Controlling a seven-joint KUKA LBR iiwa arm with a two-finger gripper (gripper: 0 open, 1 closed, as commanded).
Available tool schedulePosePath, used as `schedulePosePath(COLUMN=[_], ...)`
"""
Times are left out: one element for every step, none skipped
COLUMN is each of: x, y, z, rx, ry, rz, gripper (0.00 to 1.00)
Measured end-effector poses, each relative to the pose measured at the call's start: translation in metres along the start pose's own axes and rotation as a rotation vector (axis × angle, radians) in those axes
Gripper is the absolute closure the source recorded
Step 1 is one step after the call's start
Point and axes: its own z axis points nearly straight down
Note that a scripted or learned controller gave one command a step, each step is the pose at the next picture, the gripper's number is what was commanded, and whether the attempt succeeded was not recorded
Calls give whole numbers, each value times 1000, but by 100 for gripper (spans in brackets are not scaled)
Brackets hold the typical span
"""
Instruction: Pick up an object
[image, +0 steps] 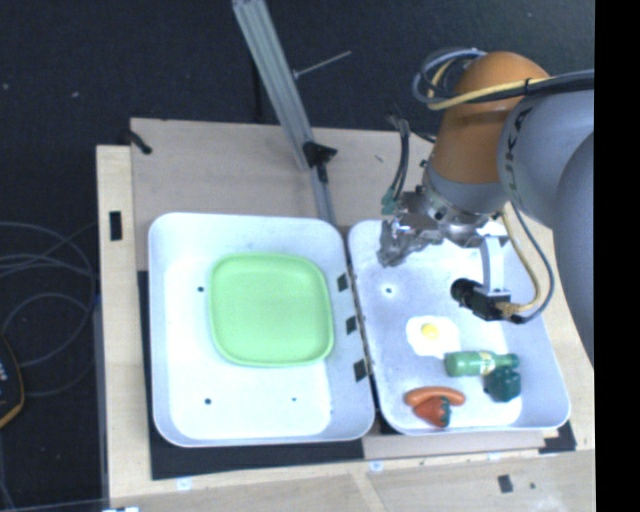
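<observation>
Grey claw, grip state indiscernible, hovers over right bin; approach step, must descend toward fried egg.

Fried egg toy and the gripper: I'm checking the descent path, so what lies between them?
In the camera view, bare white bin floor lies between the gripper and the fried egg toy. Nothing sits on that stretch.
</observation>
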Motion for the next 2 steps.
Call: schedulePosePath(x=[49, 96], y=[7, 5], z=[8, 12], rx=[1, 0], ry=[0, 0], rz=[0, 0], gripper=[100, 100])
